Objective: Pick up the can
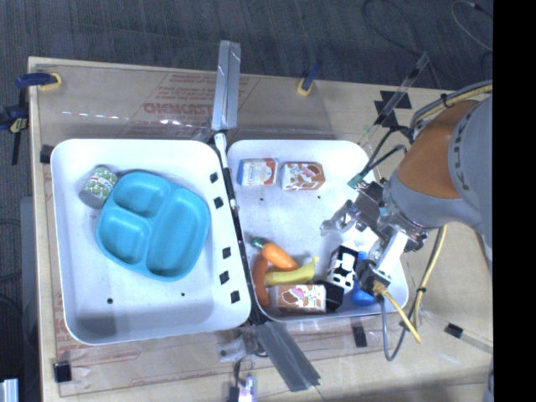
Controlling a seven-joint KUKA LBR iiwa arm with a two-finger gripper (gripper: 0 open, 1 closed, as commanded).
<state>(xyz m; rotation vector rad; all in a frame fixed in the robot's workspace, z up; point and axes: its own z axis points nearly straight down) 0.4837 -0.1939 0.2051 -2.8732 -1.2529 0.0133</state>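
The can [99, 184] lies on its side in the far left corner of the left bin [67, 249]. It has a green and white label and rests against the edge of a blue divided tray [155, 224]. My gripper [350, 219] hangs over the right side of the right bin [289, 209], far from the can. It is above bare bin floor, just beyond a black and white patterned item [341, 268]. Nothing is visibly held.
The right bin holds two small cartons [280, 174] at the back. A carrot [279, 256], a banana [293, 274], a small box [300, 298] and a blue object [362, 295] crowd its front. A raised divider [226, 224] separates the bins.
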